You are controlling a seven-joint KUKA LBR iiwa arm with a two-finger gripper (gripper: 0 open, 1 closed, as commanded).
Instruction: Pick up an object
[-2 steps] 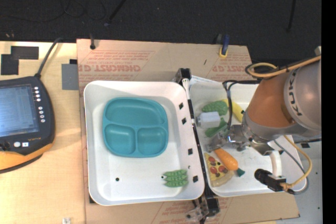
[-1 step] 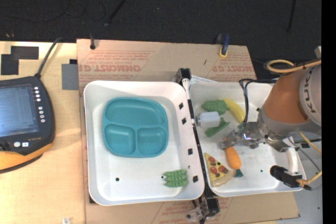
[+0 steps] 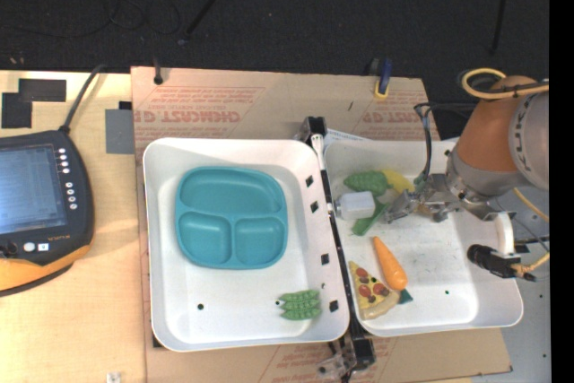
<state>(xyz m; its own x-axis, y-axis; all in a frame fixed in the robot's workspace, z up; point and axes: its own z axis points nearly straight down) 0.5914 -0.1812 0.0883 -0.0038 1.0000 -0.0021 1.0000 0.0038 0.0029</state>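
My gripper [image 3: 404, 204] hangs low in the right bin [image 3: 489, 305], at its far side, among a grey block [image 3: 357, 204], a green leafy toy [image 3: 365, 182] and a yellow piece [image 3: 397, 182]. Whether it is open or closed I cannot tell, nor whether it has hold of anything; I judge the pick not yet made. Nearer the front lie a carrot [image 3: 390, 263] and a pizza slice [image 3: 370, 291], both untouched. The left bin [image 3: 166, 193] holds a teal divided plate [image 3: 232, 217] and a small green toy [image 3: 300, 304]. Both bins sit on cardboard [image 3: 269, 103] over a pale wood bench [image 3: 72, 318]; a tablet [image 3: 38, 193] rests at left, and the floor beyond is dark, with cables.
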